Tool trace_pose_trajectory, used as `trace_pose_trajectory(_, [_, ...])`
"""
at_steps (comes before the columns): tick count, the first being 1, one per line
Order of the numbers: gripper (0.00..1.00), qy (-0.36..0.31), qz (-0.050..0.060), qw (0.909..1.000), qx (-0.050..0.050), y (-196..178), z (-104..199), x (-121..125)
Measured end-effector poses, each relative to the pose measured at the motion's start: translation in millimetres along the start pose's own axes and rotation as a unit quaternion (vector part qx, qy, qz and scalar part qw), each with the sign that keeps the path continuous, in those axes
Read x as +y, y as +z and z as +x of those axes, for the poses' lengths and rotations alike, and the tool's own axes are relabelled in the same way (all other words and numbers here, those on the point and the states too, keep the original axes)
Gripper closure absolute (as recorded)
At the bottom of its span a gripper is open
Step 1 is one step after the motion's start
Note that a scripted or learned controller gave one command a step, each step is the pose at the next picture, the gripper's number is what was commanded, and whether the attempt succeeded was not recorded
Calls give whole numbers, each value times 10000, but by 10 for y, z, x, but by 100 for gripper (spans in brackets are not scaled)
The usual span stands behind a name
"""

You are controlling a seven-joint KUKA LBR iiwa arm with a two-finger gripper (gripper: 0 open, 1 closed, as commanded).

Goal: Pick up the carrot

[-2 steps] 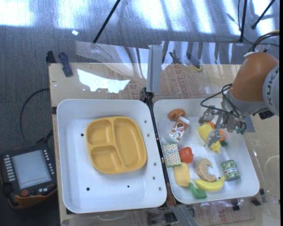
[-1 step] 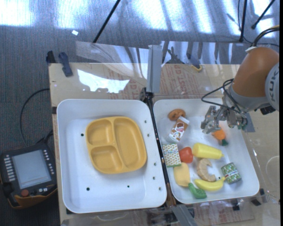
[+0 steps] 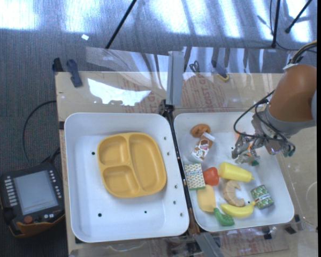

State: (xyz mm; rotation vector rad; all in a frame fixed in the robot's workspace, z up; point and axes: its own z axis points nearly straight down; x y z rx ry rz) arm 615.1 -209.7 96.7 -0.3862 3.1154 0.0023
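**Orange-banded arm hangs over the carrot in the right bin**

Highest above the bench, and so closest to the lens, is the grey arm with the orange band (image 3: 293,92), which reaches in from the right. Its two-finger gripper (image 3: 247,150) is low over the right shallow white bin (image 3: 286,197), near the far right part of it. I cannot tell whether it is open or closed, because the wrist and the cables cover it.

The small orange toy carrot with a green leafy end (image 3: 239,140) seems to lie directly under the gripper. An orange tip shows at the tool's upper left and a bit of green at its lower right. So I judge the long axis runs slantwise, from far-left to near-right. How much of the carrot is hidden I cannot say.

The long yellow plastic piece (image 3: 235,171) lies just beside it on the near side, and the red toy tomato (image 3: 211,175) is further left. In my opinion the coming move turns on closing across this slanted axis, not along it.
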Motion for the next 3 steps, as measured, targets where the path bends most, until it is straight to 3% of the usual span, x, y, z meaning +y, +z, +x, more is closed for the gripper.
trace_pose_trajectory(1, [100, 374, 10, 9993, -44, -723, -93, 745])
trace_pose_trajectory(2, [100, -994, 8, 9950, -10, -1198, 233, 60])
trace_pose_trajectory(3, [100, 231, -11, 9997, 14, -840, 244, 972])
